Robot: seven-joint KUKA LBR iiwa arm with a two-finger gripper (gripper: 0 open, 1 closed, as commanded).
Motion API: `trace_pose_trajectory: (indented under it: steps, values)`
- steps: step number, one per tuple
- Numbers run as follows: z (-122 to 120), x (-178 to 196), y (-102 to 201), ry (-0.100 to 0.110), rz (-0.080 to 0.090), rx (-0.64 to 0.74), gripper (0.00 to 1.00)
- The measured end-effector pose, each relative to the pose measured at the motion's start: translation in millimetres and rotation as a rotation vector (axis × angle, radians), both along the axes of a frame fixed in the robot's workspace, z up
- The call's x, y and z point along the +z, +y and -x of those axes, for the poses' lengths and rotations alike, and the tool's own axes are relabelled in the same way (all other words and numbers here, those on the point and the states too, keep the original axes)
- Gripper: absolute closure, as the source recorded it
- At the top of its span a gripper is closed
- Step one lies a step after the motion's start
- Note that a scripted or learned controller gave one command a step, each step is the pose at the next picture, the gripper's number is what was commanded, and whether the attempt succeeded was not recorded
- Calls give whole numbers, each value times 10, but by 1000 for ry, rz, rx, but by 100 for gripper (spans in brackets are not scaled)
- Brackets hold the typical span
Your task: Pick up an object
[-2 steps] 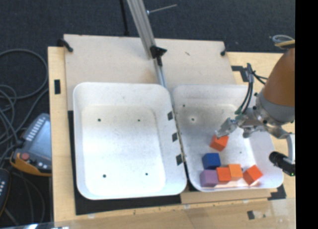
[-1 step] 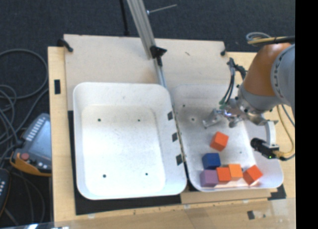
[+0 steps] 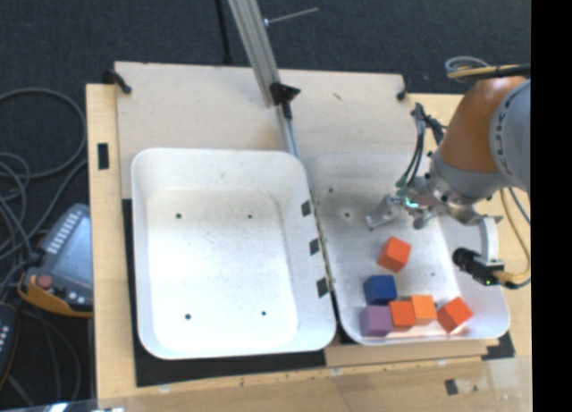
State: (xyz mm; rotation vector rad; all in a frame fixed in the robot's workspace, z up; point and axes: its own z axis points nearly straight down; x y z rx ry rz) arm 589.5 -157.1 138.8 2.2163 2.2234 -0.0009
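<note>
Overhead, gripper (image 3: pixel 382 217) above orange cube (image 3: pixel 394 254)

No legible text, labels, brand marks, numbers or signs anywhere. Handheld control pendant (image 3: pixel 64 258) at left edge carries a keypad, but key markings are too small and blurred to read. Blocks, bins and arm housing show plain surfaces with no readable marks.

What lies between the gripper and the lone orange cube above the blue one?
Bare white bin floor; the camera view shows nothing between the gripper and that orange cube.
</note>
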Motion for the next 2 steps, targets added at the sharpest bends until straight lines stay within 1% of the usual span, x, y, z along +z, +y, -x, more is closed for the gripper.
trace_pose_trajectory:
  steps: [1,2]
  values:
    - [549,-342,-473,-17,-3,-9,0]
    - [837,25,-390,-3,0,-4,0]
